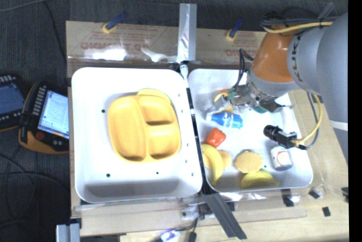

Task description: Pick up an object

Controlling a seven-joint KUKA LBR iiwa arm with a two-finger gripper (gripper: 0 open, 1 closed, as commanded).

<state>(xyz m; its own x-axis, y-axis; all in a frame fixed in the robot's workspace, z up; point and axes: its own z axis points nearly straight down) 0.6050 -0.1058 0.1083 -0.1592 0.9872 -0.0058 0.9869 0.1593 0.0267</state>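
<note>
Flanking bench (79,37): dk carpet (34,190), handheld pendant (42,119).

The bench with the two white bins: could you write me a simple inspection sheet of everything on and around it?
Surface: wooden bench bearing left bin and right bin side by side.
Job's things: right bin holds blue bottle, orange-red piece, banana, round tan disc, yellow piece, small white block.
Clutter: yellow divided tray in left bin.
Grippers: gripper low over right bin's far side; grasp unclear.
Cables: black and yellow ones along arm.
Surroundings: handheld screen on dark carpet at left.
</note>
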